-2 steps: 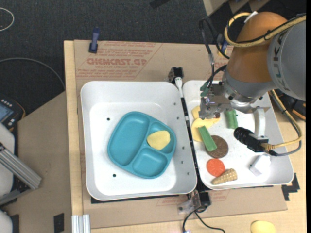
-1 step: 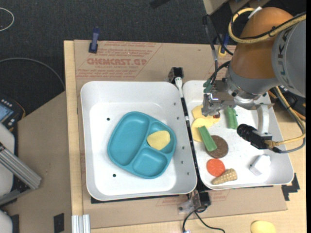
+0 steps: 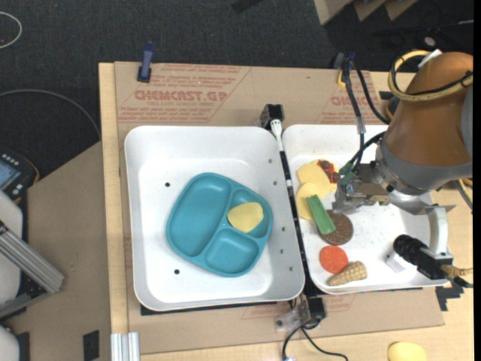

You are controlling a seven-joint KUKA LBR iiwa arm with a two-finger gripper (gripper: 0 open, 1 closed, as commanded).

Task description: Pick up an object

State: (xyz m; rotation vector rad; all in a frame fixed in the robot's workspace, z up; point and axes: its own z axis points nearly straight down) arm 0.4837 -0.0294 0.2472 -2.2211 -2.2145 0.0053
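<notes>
My gripper (image 3: 344,198) hangs low over the middle of the right bin (image 3: 376,273), just right of a green block (image 3: 322,215) that leans across a brown round cookie (image 3: 338,230). Two yellow pieces (image 3: 311,175) lie against the bin's left wall, with a small dark red thing (image 3: 326,167) behind them. A red-orange round piece (image 3: 334,258) and an ice cream cone (image 3: 346,274) rest near the front edge. The arm's body hides the fingertips.
The left bin (image 3: 150,156) holds a teal divided plate (image 3: 203,224) with a pale yellow chip (image 3: 245,216) in its right compartment. A yellow object (image 3: 404,350) lies off the bench at the front right.
</notes>
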